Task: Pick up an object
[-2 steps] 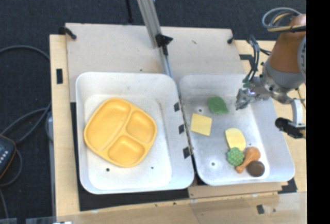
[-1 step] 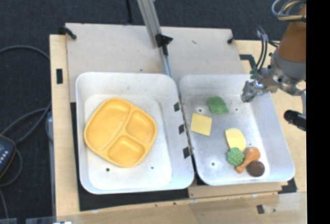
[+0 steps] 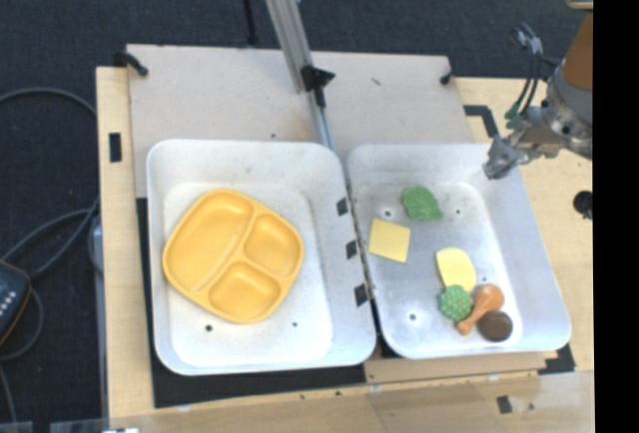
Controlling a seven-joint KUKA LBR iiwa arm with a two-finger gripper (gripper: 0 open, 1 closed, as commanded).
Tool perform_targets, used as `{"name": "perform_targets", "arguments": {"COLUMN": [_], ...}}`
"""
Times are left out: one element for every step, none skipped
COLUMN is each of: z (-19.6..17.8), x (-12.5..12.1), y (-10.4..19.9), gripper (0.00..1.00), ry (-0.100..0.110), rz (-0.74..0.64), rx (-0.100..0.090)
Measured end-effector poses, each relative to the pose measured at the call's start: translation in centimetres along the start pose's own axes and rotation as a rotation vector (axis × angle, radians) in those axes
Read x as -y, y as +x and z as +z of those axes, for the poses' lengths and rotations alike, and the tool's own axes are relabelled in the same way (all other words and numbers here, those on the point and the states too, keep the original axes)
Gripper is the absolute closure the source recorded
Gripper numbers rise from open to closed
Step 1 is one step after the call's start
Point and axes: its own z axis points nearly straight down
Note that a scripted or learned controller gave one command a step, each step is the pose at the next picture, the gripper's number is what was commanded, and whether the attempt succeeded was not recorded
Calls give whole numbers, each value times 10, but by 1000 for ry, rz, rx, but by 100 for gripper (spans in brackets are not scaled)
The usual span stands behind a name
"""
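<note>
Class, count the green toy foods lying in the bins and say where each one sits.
2. One green piece lies near the top of the right bin; the other green piece sits lower down, beside the drumstick. None seems hidden.

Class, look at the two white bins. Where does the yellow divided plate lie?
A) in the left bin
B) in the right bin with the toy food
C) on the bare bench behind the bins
A: the plate rests inside the left bin, apart from the toy food in the right bin.
</note>
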Motion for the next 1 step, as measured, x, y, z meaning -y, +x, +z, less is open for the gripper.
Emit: {"name": "perform_targets", "arguments": {"z": [9], "x": [-9], "y": [59], "gripper": [100], "ry": [7], "rz": [-3], "rx": [-4]}}
